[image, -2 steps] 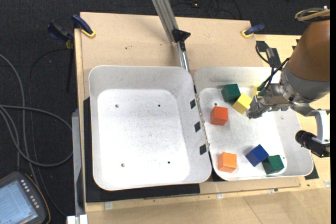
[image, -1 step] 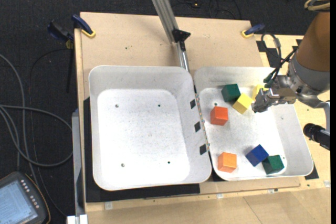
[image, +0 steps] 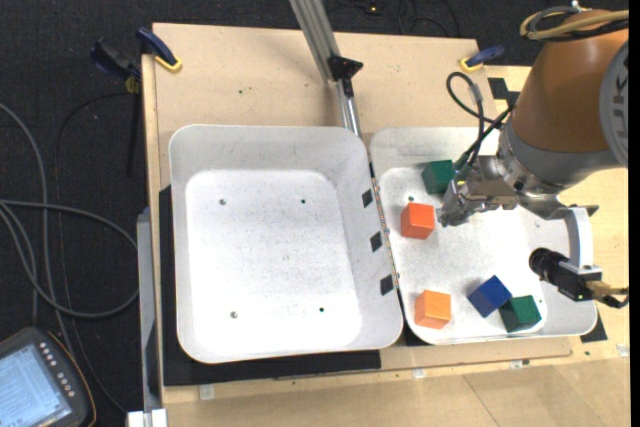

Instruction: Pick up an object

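A grey KUKA arm with an orange band (image: 575, 80) reaches in from 3 o'clock over the right white bin (image: 560, 325), its claw (image: 455, 207) low above the bin floor; whether the claw is wide or narrow cannot be told from this angle. Just at the claw's 9 o'clock sits an orange-red block (image: 418, 220), apart from it, and a dark green block (image: 437, 177) lies close at its 11 o'clock. Toward 6 o'clock in the same bin rest an orange block (image: 433, 308), a blue block (image: 490, 296) and, touching it, a second green block (image: 521, 313). The left white bin (image: 190, 165) sits beside it on the wooden table (image: 250, 75).
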`<state>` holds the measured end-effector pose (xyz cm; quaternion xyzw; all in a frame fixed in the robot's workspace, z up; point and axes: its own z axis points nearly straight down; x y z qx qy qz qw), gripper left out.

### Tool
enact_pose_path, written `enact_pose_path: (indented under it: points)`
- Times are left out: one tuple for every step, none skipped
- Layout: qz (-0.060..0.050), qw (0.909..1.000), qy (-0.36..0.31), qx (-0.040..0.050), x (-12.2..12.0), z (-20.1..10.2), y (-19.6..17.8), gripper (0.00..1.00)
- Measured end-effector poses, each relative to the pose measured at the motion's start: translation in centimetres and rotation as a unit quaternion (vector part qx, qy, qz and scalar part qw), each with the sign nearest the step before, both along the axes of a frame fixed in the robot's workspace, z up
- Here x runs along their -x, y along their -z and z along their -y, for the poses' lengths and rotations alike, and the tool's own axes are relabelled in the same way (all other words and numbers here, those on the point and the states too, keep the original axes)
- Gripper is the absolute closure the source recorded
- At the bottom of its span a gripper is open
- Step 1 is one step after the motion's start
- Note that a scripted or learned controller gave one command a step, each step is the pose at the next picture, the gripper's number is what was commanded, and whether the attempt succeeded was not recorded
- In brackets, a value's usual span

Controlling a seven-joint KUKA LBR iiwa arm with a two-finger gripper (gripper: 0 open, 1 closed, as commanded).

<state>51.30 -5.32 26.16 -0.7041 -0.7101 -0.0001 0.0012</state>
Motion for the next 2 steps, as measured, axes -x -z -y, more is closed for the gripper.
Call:
enact_pose_path:
  points:
    - [0.001, 1.0, 0.0, 0.0004, -0.4, -5.4, -0.2, 1.0]
    - [0.001, 1.0, 0.0, 0.0005, -0.9, -10.2, 0.2, 1.0]
